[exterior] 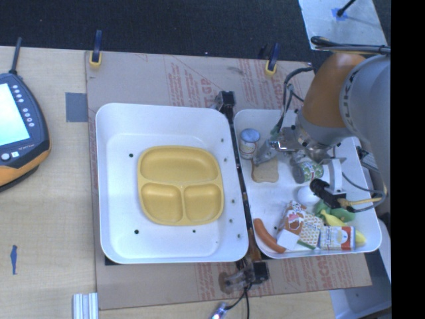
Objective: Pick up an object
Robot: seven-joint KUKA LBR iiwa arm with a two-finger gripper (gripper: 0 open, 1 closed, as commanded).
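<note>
The right bin (262, 119) holds several small items: a little jar with a blue lid (250, 141), a slice of bread (265, 173), a green can (307, 171), a white egg (305, 195), a printed carton (302, 226), a red and yellow box (336, 237), a sausage (267, 236) and green and yellow toy food (339, 211). My gripper (277, 149) hangs low over the bin's upper middle, just right of the jar and above the bread. The arm's wrist hides part of the bin behind it.
The left bin (116, 178) holds a yellow three-compartment plate (179, 183). A tablet-like pendant (16, 128) lies at the bench's far left. Clamps (96, 53) hold the cardboard sheet at the back edge. Cables run by the arm at the right.
</note>
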